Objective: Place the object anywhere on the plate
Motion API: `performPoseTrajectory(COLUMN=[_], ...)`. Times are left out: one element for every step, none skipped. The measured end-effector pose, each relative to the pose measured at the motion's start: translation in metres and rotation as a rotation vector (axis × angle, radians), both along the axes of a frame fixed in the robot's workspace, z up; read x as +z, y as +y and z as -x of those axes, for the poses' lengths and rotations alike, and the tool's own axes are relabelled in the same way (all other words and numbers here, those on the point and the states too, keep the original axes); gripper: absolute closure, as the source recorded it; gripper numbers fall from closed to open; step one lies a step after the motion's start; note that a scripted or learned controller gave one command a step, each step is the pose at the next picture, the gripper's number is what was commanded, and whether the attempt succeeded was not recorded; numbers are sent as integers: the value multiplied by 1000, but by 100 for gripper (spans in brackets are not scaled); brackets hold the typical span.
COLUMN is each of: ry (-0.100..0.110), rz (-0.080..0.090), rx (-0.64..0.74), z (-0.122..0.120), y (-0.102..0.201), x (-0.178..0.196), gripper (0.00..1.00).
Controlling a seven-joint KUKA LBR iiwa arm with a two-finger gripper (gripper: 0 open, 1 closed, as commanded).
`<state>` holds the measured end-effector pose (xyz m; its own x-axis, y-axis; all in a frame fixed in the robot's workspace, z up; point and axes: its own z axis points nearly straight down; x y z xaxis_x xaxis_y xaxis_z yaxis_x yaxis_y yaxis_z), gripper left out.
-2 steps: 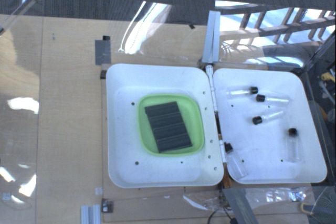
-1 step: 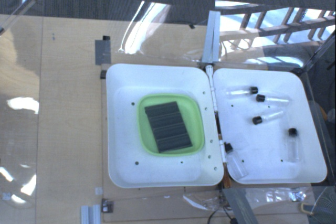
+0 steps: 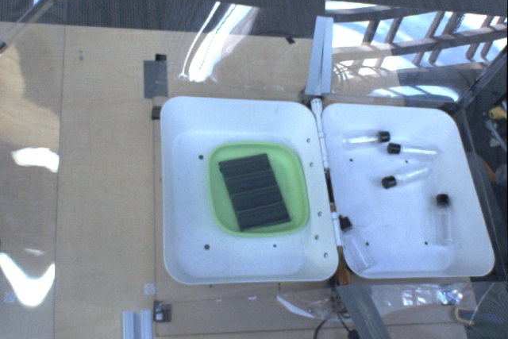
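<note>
A light green square plate lies in the left white bin. A dark grey ribbed rectangular block rests flat on the plate, tilted slightly, covering its middle. Several clear tubes with black caps lie in the right white bin: one near the top, another just right of it, one in the middle, one upright along the right side, and one by the bin's left wall.
The two bins meet at a hinge-like seam. A metal post rises behind that seam. The wooden bench stretches wide to the left. Wires and a bracket sit below the bins.
</note>
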<state>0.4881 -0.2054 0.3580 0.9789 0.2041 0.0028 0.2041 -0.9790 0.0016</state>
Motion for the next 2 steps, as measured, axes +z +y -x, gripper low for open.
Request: performPoseTrajectory(ry=[-10, -5], rz=[5, 3], rx=[3, 2], z=[-1, -1], y=[0, 0], x=[72, 61], gripper=[0, 0])
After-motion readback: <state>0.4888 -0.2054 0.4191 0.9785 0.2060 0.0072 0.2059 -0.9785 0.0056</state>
